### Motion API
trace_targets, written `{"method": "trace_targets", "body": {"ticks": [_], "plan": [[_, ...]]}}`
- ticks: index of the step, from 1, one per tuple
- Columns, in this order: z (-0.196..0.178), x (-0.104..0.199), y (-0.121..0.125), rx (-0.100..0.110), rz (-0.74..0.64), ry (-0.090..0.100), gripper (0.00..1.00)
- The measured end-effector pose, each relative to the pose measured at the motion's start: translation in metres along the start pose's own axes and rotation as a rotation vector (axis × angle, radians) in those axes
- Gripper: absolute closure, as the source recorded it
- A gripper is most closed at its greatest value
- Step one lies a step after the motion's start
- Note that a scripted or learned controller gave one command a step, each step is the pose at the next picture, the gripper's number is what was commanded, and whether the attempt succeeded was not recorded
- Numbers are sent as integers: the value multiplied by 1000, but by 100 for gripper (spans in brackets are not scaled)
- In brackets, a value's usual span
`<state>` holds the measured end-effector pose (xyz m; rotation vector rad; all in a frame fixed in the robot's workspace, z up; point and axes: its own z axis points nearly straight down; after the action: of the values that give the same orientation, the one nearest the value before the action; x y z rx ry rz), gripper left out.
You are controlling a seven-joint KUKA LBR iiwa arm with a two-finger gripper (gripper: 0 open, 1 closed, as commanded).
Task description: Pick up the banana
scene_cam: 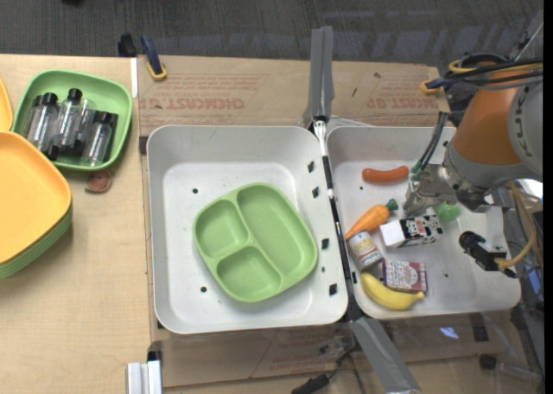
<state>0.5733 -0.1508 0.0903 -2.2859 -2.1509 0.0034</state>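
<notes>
Now, taking the green divided plate [255, 241] as our marker: well to its right, past the bin divider, the banana [390, 294] lies near the right bin's [432, 308] front rim. A small packet [404, 275] touches it. Further right and back, the gripper [421, 204] hovers; its opening I cannot tell. Best approach from the banana's free front-left end, minding the rim.

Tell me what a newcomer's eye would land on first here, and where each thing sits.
First comes the green divided plate, alone in the left bin. Next is the grey-and-orange arm reaching over the right bin, where the banana lies at the near edge below a carrot and small packets. Stacked orange plates sit far left on the bench.
</notes>
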Motion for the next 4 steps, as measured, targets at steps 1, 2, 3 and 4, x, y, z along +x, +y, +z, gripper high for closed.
{"method": "trace_targets", "body": {"ticks": [1, 2, 3, 4], "plan": [[-9, -1, 0, 1, 4, 0, 100], [-30, -63, 12, -3, 317, 7, 100], [-39, -62, 12, -2, 315, 7, 100], [-24, -9, -58, -29, 98, -6, 100]]}}
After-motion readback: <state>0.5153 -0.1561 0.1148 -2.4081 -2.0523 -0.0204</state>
